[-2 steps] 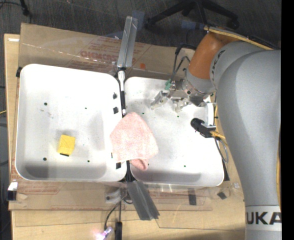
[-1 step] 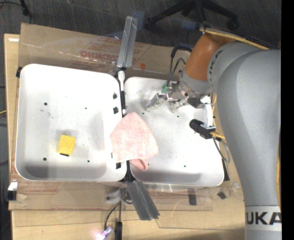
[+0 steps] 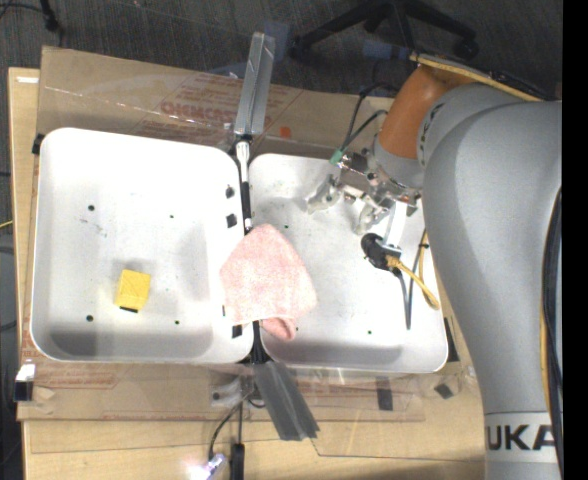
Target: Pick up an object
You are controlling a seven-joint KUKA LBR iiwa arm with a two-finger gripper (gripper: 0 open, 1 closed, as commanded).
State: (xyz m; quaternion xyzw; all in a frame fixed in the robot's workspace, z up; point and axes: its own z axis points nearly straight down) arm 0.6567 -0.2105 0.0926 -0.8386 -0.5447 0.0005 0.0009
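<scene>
A small yellow block of sponge-like material [image 3: 133, 289] lies flat on the floor of the left shallow white plastic bin [image 3: 64, 158], in that bin's lower-left part, near the front wall and well apart from everything else. A soft pink cloth, crumpled into a rough mound [image 3: 266, 280], lies across the divide between the two bins: most of it sits on the left side of the right shallow white plastic bin [image 3: 414, 343], and its left edge overlaps the rims where the bins meet. A darker pink fold shows at its lower end.

The metal two-finger pincer [image 3: 349, 200] is in the upper part of the right bin, low over the white floor, up and to the right of the pink cloth and apart from it. Nothing can be seen between its fingers; whether they are spread or closed I cannot tell, as the metal parts blur together at this slant. Just below it, black and yellow cables [image 3: 402, 268] hang off the wrist over the bin.

The grey arm with the orange band [image 3: 494, 228] comes in from the right and covers the right bin's far wall. The bins rest on a brown cardboard-covered worktop [image 3: 114, 83], with a grey metal bar [image 3: 256, 78] running up from the join between them and another grey piece [image 3: 284, 403] below it.
</scene>
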